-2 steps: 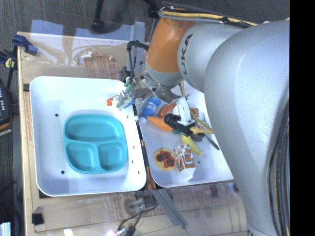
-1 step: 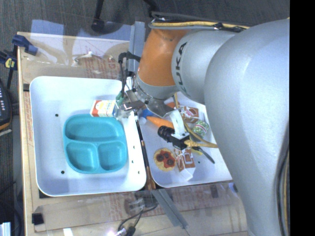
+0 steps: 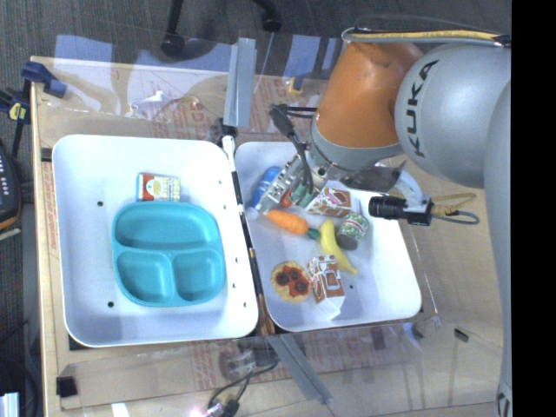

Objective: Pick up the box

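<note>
In the camera view, the grey arm (image 3: 452, 102) with its orange band entered from the upper right of the frame, and its gripper (image 3: 294, 183) hung low over the upper left part of the right bin (image 3: 395, 307); whether it was apart or together could not be told. Just below it lay a carrot (image 3: 287, 222), with a blue bottle (image 3: 265, 186) at its left. A small orange box (image 3: 158, 187) lay in the left bin (image 3: 74, 311), at its upper middle, touching the top edge of a turquoise divided tray (image 3: 167, 254). Lower in the right bin lay a banana (image 3: 331, 244), a toy pizza (image 3: 291, 281) and a carton (image 3: 326, 279) side by side.
</note>
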Tool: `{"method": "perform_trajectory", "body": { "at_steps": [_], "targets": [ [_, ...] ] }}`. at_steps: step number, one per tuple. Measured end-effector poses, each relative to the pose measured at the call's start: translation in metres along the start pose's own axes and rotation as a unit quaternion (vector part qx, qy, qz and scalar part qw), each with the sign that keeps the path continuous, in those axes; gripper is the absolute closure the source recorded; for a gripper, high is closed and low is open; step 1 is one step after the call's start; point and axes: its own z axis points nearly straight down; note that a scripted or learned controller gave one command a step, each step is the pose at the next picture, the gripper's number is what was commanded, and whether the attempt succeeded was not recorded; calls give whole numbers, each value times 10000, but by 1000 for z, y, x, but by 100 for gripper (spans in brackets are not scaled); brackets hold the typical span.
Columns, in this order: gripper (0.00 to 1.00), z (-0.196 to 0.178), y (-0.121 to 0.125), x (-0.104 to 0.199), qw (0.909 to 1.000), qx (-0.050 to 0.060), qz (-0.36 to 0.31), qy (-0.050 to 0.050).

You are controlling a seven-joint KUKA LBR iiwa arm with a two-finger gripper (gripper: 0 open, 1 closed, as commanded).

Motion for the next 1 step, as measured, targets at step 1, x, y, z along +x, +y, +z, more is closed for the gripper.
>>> {"method": "perform_trajectory", "body": {
  "at_steps": [1],
  "targets": [
    [100, 1, 56, 8, 9751, 6, 2216, 11]
  ]
}}
